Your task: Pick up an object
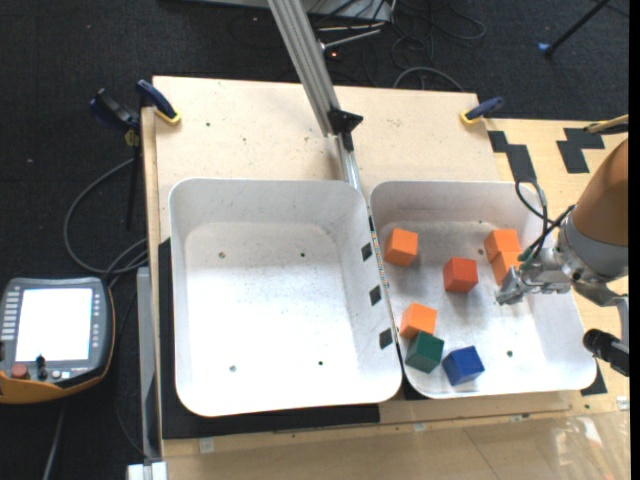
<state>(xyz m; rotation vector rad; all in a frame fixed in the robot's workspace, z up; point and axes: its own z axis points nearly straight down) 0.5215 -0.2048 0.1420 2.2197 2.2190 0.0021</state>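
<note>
The right bin [560, 363] holds several small cubes. An orange cube [401, 245] lies at its back left and a red cube [460, 274] sits near the middle. Toward the front left lie another orange cube [418, 319], a green cube [425, 351] and a blue cube [463, 364]. A further orange cube [502, 247] sits at the back right. My gripper [511, 290] is low in the right bin, just in front of that back-right orange cube and right of the red one. No cube shows in its grasp.
The left bin [200, 268] adjoins the right one along a shared wall. A slanted metal rail [305, 53] runs in from the back. Blue clamps [155, 98] sit at the bench's rear corners, and a teach pendant [55, 338] lies off the bench at left.
</note>
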